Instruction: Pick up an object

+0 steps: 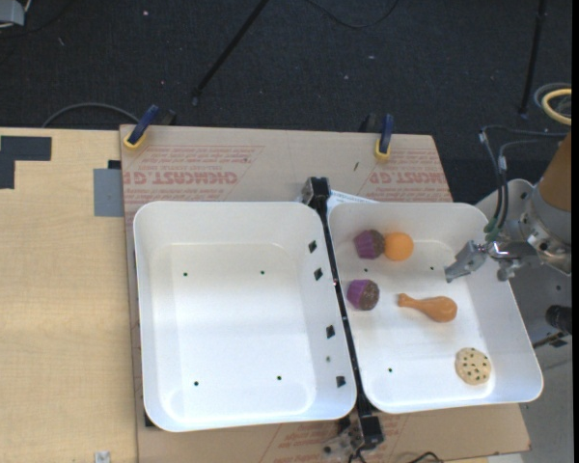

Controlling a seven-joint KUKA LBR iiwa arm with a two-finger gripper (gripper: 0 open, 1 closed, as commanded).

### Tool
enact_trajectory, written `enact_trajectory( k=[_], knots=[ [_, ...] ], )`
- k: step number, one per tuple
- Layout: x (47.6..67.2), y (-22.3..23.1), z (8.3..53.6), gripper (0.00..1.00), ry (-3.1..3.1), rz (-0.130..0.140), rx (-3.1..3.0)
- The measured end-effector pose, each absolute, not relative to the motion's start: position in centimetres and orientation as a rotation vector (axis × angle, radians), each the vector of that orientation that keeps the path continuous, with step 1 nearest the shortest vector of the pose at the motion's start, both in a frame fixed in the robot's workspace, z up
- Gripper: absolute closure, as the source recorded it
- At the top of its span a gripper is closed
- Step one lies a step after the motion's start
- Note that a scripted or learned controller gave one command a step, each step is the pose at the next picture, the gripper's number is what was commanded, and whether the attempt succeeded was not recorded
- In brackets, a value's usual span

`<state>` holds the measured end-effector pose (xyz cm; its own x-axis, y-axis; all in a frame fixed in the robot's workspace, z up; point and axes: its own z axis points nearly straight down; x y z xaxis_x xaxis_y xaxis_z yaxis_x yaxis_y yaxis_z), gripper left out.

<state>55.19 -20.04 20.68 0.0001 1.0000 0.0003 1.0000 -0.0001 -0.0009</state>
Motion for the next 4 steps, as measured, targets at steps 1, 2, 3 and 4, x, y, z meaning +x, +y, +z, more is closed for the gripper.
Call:
enact_trajectory(
  k=[1,2,3,4],
  knots=[
    [52.1,-20.1,8.3,0.00,-2.217,0.005,-2.219],
    [58.0,-15.1,8.8,0.00,-2.227,-0.002,-2.216],
    [59.1,-15.4,8.8,0.00,-2.221,0.000,-2.221],
    [56.2,-15.2,8.7,0.00,-2.220,0.001,-2.221]
  ],
)
